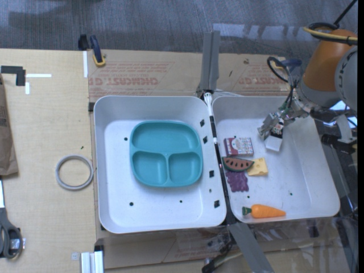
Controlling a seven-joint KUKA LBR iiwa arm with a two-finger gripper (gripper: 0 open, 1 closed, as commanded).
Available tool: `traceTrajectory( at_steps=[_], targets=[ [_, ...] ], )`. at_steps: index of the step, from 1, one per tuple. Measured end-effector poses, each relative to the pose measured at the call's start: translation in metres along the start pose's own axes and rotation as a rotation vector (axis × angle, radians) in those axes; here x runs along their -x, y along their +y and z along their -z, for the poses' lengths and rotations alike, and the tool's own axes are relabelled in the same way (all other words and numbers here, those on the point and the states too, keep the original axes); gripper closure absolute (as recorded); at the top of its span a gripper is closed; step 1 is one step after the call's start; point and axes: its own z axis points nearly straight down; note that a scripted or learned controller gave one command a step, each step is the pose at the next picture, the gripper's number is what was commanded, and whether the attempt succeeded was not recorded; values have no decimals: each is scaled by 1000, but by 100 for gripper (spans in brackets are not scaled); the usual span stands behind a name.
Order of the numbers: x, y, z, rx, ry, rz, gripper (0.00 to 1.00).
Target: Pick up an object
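Note:
My gripper (pixel 272 128) hangs over the back middle of the right bin (pixel 310 169), on the grey arm with the orange band (pixel 330 61). A small white block (pixel 273 144) lies just in front of the gripper's tip; whether they touch I cannot tell. Left of it sit a small red-and-white box (pixel 239 147), a watermelon slice (pixel 238 164), a yellow cheese wedge (pixel 259 167) and purple grapes (pixel 237 181). A carrot (pixel 265 211) lies at the bin's front edge.
The left bin (pixel 114 203) holds a teal divided plate (pixel 167 153). A grey ring (pixel 74 172) lies on the bench to the left. A metal divider post (pixel 209 67) rises between the bins at the back.

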Motion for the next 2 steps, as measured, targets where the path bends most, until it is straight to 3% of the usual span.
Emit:
traceTrajectory(
  at_steps=[1, 2],
  targets=[
    [1, 1, 11, 3, -3, -1, 100],
    [-36, 22, 90, 1, 0, -71, 100]
  ],
)
